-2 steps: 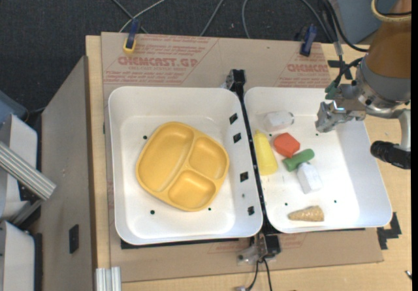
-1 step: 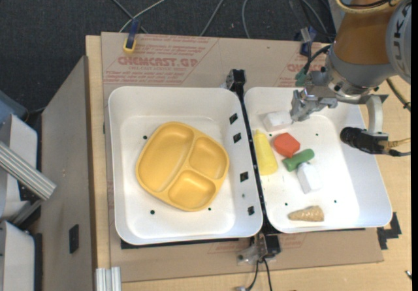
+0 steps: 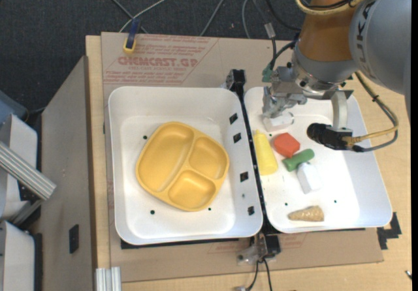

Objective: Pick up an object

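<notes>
two white bins side by side on a cardboard sheet (image 3: 157,58) with red print.

left bin (image 3: 124,120): one yellow divided plate (image 3: 183,166), three compartments, lying flat near the middle, turned at a slant to the bin walls.

right bin (image 3: 356,185): the small pickable things sit in its left half.
- yellow banana-shaped piece (image 3: 266,153) lying along the left wall, long axis running up and down the frame.
- red block (image 3: 286,145) just right of the yellow piece's upper end.
- green piece (image 3: 298,159) just below the red block, close enough that contact can't be ruled out.
- white piece (image 3: 308,177) below the green one, touching or nearly so.
- tan wedge (image 3: 307,214) alone near the bin's lower edge, apart from the rest.

arm enters from upper right of the frame, orange band above the wrist. gripper (image 3: 279,120) sits over the upper left part of the right bin, just above the red block and the yellow piece's top end in the frame. how wide its grip stands can't be told from this angle, nor whether it meets the bin floor.
</notes>
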`<state>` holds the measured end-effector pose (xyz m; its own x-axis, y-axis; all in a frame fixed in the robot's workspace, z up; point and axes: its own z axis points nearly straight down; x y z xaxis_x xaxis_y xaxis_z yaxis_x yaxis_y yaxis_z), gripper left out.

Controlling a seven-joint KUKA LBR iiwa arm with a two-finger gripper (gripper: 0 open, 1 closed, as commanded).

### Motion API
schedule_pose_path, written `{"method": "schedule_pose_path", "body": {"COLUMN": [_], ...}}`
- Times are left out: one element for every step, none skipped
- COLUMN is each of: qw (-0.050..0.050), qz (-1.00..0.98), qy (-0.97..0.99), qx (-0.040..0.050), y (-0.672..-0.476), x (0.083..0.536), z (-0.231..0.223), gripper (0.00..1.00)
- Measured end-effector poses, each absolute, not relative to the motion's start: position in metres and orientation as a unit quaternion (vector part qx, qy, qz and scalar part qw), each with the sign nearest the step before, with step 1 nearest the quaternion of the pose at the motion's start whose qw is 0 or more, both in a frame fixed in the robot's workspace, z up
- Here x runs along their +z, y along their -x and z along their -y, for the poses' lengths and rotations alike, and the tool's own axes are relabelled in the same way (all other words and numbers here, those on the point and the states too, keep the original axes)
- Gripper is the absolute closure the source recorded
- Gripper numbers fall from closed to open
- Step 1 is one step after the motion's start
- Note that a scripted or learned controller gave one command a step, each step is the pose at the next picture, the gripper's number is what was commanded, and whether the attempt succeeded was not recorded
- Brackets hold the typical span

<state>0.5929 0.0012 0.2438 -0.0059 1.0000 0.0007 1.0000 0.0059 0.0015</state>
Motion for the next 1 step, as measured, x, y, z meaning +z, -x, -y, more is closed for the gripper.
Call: {"method": "schedule_pose_path", "body": {"qw": [0.000], "qz": [-0.709], "qy": [-0.705], "qx": [0.0017], "y": [-0.6139], "x": [0.2465], "z": [-0.0577], "gripper": [1.00]}}
